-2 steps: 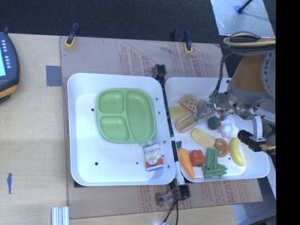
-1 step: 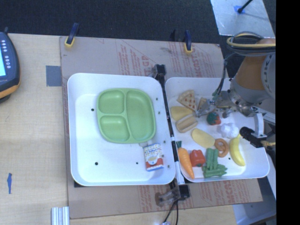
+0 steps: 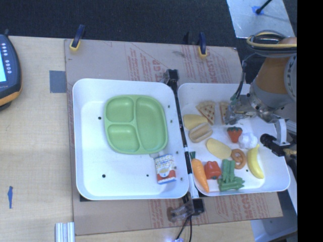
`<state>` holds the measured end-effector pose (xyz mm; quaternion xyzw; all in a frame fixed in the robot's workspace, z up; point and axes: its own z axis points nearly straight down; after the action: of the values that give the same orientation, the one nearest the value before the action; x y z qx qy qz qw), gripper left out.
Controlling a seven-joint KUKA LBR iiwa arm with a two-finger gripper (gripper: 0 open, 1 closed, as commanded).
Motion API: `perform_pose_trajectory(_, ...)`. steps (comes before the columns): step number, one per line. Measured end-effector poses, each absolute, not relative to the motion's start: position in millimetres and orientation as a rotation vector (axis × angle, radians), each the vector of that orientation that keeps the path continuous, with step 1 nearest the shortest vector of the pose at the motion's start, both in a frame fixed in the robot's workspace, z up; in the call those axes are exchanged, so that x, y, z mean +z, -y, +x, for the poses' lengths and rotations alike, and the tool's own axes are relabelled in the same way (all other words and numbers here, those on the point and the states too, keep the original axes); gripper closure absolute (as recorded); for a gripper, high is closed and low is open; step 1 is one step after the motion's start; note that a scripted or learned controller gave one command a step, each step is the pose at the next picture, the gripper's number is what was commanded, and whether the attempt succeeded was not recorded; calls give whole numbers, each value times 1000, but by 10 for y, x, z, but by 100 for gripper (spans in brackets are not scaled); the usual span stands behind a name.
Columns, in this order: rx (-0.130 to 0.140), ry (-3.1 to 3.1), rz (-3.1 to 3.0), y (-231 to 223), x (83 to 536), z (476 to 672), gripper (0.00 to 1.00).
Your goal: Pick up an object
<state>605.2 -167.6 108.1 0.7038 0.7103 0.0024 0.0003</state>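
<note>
Grey jaws (image 3: 233, 116) hover low near the right bin's (image 3: 272, 186) far edge, just above the strawberry (image 3: 234, 134); whether they are parted or closed I cannot tell. Nothing looks lifted yet, so descent, grasp and raise all remain. Banana (image 3: 255, 163) lies toward the bin's right edge.

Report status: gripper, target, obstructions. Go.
Gripper low in right bin, over the sandwich pieces. Nothing seen held. Strawberry and hot dog crowd close.

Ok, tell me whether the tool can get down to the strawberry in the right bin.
Probably yes. The tool hangs just above the strawberry, whose top is bare. The white lump and the yellow potato-like piece lie close beside it, so room for the fingers looks tight.
</note>
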Motion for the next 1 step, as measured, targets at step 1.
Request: perform_pose_trajectory(1, 2, -2226, 2210, 1926, 1262, 6579, 100)
